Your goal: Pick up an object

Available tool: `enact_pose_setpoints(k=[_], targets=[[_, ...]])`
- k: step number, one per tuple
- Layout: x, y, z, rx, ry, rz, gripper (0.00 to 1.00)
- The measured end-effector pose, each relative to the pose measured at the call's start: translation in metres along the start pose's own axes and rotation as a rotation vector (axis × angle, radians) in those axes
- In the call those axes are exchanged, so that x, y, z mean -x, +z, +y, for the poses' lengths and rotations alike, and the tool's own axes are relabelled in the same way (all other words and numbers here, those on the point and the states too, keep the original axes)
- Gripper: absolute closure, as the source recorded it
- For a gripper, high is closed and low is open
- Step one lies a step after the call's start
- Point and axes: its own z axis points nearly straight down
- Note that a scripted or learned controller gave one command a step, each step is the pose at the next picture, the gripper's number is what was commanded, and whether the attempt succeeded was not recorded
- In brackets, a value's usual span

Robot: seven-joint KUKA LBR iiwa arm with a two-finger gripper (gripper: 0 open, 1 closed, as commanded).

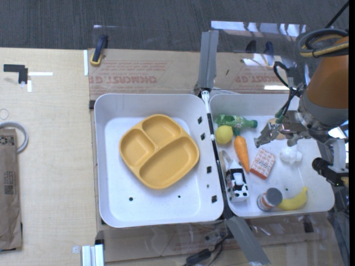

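My gripper [280, 134] hangs over the middle of the right bin [327, 204], its fingers spread open with nothing between them. Just below it to the left lies a red and white snack packet [262, 163]. A white lump [290, 155] sits below it to the right. An orange carrot [241, 152], a yellow lemon [224, 134] and a green bottle [236, 121] lie at the bin's left side. Near the front are a tin can [269, 199], a banana [294, 200] and a black and white cow toy [238, 185].
The left bin [111, 198] holds a yellow divided plate [159, 151]. A raised divider [211, 148] runs between the bins. A brown bag [9, 187] lies at the far left of the bench. Cables and a clamp [328, 173] hang at the right.
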Motion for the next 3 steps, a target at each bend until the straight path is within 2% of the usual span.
enact_pose_setpoints(k=[1,2,3], targets=[[0.015,-0.058,0.029,0.002,0.104,-0.001,0.00],[-0.014,0.072,-0.022,0.000,-0.137,0.000,0.00],[0.002,0.115,0.022,0.004,-0.164,-0.001,0.00]])
